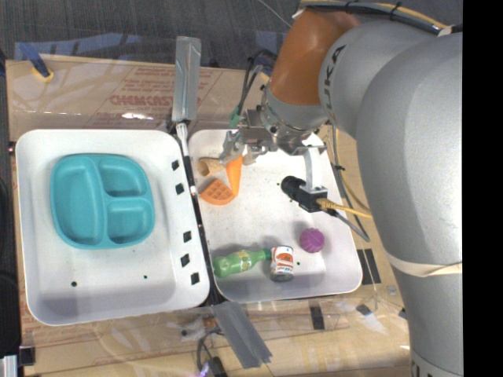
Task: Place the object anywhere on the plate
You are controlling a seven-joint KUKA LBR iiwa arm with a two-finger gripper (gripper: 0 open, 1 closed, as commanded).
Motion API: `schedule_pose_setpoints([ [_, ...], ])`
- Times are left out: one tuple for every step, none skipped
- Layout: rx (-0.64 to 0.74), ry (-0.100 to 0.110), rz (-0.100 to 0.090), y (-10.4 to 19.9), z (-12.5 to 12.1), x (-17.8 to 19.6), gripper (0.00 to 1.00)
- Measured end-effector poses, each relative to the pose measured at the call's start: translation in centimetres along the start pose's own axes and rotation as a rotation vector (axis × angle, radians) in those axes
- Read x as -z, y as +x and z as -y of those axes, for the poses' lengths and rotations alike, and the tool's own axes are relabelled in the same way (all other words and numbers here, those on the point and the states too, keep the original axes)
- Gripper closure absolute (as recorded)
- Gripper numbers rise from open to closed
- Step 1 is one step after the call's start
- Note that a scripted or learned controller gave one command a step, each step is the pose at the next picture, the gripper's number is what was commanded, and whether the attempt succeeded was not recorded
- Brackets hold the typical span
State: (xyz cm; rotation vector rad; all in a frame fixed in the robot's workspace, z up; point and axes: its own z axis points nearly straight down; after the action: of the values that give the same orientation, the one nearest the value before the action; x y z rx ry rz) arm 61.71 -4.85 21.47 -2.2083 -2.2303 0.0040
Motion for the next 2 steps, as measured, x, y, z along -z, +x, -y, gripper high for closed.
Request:
schedule_pose_setpoints([
  [0.003, -0.002, -0.001, 8.4, -1.6, -0.3, 1.0],
  [0.002, 0.0, -0.001, 15.8, -1.1, -10.0, 1.0],
])
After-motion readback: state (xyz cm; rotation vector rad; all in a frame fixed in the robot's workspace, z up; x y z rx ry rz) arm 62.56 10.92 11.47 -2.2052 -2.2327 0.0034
